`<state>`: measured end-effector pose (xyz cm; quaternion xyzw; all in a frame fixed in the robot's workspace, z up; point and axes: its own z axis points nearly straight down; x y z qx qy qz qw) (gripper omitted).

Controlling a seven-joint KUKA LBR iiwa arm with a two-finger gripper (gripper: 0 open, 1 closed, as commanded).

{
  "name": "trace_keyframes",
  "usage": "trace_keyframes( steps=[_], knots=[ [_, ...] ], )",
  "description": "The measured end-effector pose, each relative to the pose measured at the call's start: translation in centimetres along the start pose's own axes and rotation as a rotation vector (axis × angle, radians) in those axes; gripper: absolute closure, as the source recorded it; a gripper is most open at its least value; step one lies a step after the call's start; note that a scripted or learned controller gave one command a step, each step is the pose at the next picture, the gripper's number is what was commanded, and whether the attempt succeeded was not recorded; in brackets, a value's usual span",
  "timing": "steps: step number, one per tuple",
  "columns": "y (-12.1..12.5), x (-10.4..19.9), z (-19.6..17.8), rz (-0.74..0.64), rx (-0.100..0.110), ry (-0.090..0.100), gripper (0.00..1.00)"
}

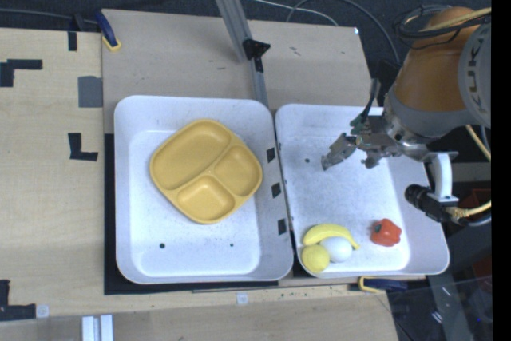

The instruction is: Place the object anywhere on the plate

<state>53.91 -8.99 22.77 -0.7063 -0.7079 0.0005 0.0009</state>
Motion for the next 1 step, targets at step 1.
trace_keyframes(
  steps=[1],
  knots=[
    [0.00,-0.02,0.00,0.001,0.000,0.000,0.00]
  ],
)
